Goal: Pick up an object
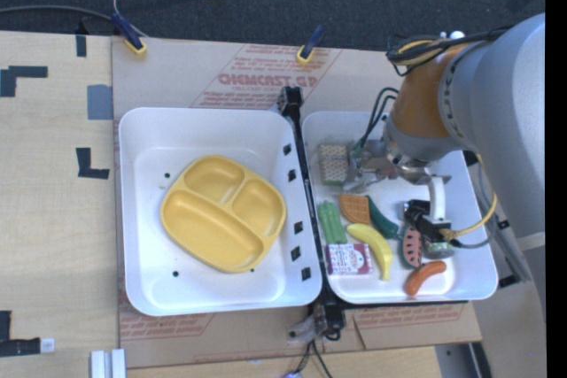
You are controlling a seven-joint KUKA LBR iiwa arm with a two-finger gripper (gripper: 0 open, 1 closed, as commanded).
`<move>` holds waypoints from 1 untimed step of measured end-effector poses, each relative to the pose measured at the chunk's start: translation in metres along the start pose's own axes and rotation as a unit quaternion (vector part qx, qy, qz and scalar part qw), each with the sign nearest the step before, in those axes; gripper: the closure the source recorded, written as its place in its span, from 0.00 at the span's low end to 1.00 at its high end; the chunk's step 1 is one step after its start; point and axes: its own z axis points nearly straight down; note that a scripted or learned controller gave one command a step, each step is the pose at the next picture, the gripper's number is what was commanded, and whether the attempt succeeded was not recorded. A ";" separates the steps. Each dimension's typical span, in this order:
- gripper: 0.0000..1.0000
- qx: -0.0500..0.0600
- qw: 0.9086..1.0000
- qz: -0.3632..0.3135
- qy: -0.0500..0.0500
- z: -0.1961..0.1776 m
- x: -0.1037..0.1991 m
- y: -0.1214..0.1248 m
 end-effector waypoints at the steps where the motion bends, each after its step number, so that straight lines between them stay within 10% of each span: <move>1: 0.00 0.000 1.000 0.000 0.000 0.000 0.000 0.000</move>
